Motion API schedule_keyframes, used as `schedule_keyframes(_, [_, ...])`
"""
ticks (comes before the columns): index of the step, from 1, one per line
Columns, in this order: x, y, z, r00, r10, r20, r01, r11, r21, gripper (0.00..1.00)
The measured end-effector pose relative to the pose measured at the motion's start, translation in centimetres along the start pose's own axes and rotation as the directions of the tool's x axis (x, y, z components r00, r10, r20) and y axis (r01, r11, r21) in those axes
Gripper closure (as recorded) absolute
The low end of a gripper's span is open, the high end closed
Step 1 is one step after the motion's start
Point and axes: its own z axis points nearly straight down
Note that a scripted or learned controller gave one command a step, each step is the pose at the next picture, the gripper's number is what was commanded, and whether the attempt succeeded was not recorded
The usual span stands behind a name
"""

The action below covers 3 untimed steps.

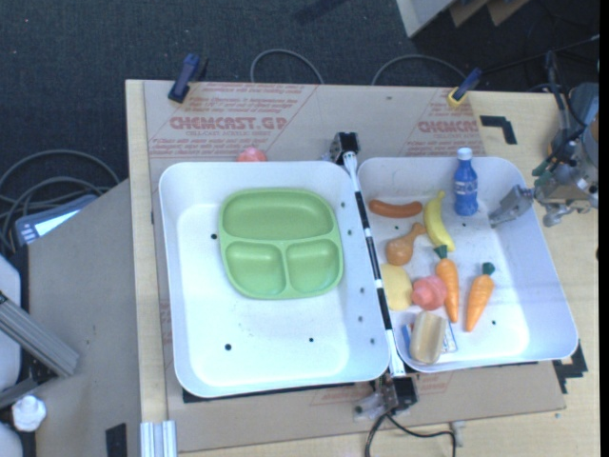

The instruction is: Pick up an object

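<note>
A wooden table (285,112) carries 2 shallow white bins. The gripper (533,201) hangs at the right bin's (533,331) far right rim (finger state unclear), near a blue plastic bottle (464,183). A green divided tray (281,241) fills the left bin (257,350).

we see two bins (190,284) of smooth white plastic with a soft sheen. the divided green tray (281,241) at centre left looks like matt plastic. the toy foods at centre right, like the carrots (478,297) and banana (437,224), look glossy, moulded plastic. the bench top (228,117) resembles printed brown cardboard.
</note>
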Motion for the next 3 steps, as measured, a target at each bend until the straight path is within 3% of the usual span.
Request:
schedule_keyframes(1, [3.0, -4.6, 12.1, 1.000, 0.000, -0.002, 0.000, 1.000, 0.003, 0.00])
schedule_keyframes(2, [3.0, -4.5, 11.0, 1.000, 0.001, 0.001, -0.001, 1.000, -0.001, 1.00])
schedule_keyframes(3, [10.3, -3.6, 12.2, 1.000, -0.001, -0.003, 0.001, 1.000, 0.002, 1.00])
